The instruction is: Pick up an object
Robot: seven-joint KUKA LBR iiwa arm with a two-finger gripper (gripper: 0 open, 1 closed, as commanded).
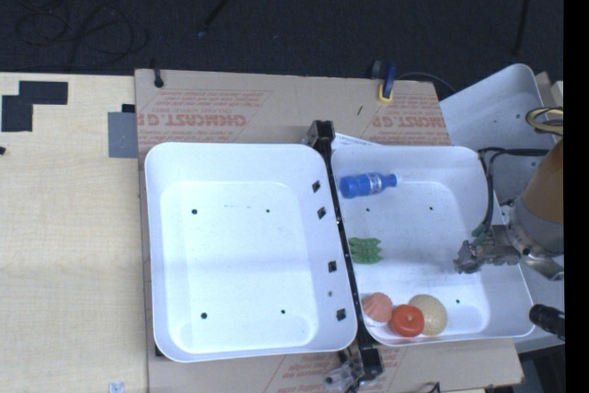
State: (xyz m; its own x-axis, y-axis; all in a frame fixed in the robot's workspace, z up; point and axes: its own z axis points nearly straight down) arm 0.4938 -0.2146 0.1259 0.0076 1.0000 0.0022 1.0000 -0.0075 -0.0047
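Right bin (502, 327): bottle (367, 185) at back, maybe three balls (406, 317) at front.

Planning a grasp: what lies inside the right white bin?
Inside the right white bin: blue plastic bottle, green object, red round object between pink and cream rounds, partly covering them.

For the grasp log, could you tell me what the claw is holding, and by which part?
Nothing: the claw hangs over the right bin, apart from the blue bottle.

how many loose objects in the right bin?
5: blue bottle near the top left, green item by the divider, and pink, red and cream round pieces clustered at the bottom. The gripper may hide more.
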